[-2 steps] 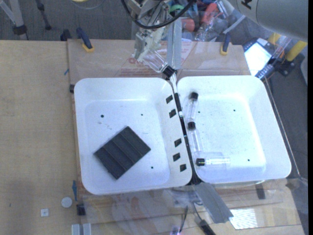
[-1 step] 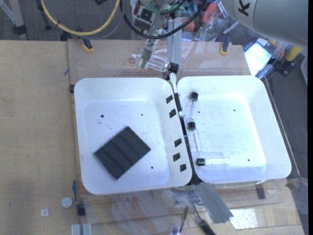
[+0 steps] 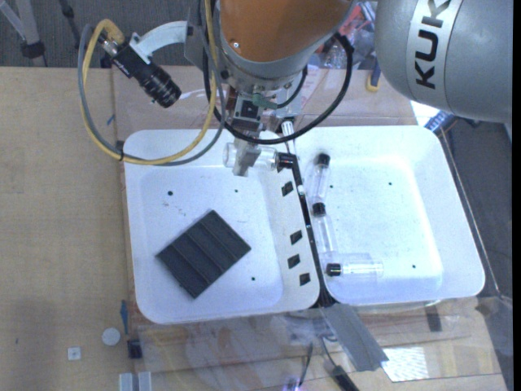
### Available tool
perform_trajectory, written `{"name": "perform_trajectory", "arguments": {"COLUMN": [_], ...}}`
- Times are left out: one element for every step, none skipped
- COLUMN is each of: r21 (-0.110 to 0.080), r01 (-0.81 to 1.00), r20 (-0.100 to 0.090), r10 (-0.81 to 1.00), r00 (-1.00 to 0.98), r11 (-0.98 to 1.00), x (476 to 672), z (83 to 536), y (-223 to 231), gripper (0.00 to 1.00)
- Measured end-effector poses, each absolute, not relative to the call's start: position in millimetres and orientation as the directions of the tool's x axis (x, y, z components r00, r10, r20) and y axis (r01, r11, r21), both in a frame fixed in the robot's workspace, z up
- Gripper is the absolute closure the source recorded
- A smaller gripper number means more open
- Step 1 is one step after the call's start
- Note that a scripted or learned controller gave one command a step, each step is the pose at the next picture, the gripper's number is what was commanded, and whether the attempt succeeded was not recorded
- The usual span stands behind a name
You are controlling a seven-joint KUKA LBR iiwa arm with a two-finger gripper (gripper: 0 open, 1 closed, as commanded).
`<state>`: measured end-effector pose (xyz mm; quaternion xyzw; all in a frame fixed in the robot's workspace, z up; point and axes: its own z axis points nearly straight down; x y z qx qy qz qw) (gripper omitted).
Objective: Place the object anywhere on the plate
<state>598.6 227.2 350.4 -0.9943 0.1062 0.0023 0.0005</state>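
Two white bins sit side by side before you. Nearest, the dark ridged plate (image 3: 203,252) lies flat in the left bin (image 3: 163,198), and a clear black-capped tube (image 3: 355,268) lies in the front-left corner of the right bin (image 3: 395,218). Farther back, two more tubes (image 3: 320,182) line that bin's left wall. Farthest, the gripper (image 3: 244,156) hangs over the left bin's back edge; you cannot tell whether its claw is spread or closed.

The plate (image 3: 203,252) is a dark grey, ribbed rectangular slab lying flat in the left bin, turned at a slant (corners toward the bin's walls), near the bin's front. Three clear tubes (image 3: 318,184) with black caps lie along the right bin's left and front edges.
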Motion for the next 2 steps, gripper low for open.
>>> {"name": "perform_trajectory", "arguments": {"r21": [-0.006, -0.006], "r01": [-0.203, -0.203], "r20": [-0.001, 0.000], "r10": [-0.203, -0.203], "r00": [0.979, 0.979], "r11": [-0.979, -0.979], "x": [666.5, 666.5], "z": [312, 425], "y": [213, 225], "gripper": [1.00, 1.00]}}
